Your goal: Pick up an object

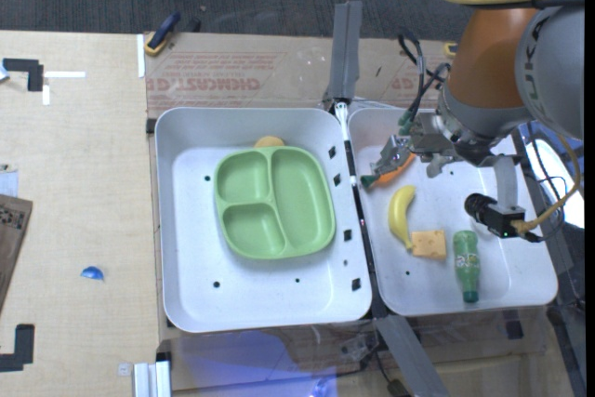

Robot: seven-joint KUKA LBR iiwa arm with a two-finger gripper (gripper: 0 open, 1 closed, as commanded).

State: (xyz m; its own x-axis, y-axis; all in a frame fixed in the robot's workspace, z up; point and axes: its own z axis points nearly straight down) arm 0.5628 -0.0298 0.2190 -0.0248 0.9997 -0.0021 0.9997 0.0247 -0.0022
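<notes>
Your gripper [402,155] sits low over the far-left corner of the right bin [521,293], by the carrot [395,168]; likely the pick target; jaw state: can't tell; banana [402,214], bottle [466,263] lie nearer, untouched.

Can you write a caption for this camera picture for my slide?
Robot arm over the right bin with a banana, a green bottle and a carrot; green tray in left bin.
</notes>
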